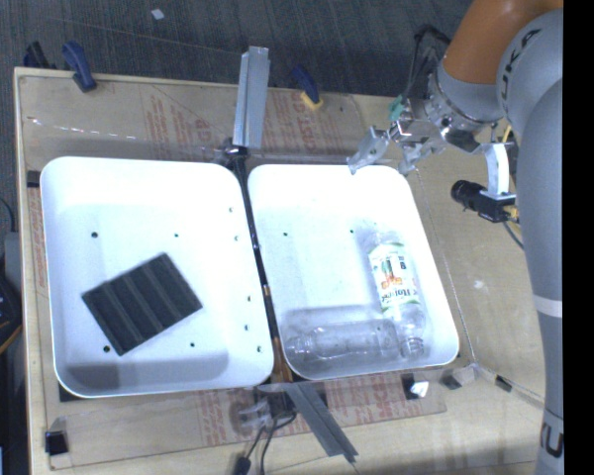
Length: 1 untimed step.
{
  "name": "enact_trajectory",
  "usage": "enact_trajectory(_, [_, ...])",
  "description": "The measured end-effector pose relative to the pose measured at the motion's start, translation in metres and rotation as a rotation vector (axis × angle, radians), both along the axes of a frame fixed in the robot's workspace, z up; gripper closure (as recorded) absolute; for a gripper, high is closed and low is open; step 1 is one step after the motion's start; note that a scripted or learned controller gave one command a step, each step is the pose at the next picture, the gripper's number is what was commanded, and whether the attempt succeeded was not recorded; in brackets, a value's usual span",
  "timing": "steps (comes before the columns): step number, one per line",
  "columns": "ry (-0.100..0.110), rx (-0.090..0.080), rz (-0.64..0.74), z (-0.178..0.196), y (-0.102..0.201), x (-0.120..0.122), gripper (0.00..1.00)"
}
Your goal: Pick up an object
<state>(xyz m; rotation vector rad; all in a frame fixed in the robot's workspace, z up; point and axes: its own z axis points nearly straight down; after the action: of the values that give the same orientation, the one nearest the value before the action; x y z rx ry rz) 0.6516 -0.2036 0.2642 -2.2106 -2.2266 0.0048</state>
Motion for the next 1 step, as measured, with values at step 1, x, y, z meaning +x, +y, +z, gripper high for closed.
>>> enact_trajectory(1, [-0.001,-0.001,0.035,-0.0233,0.0002,-0.0821,0.00])
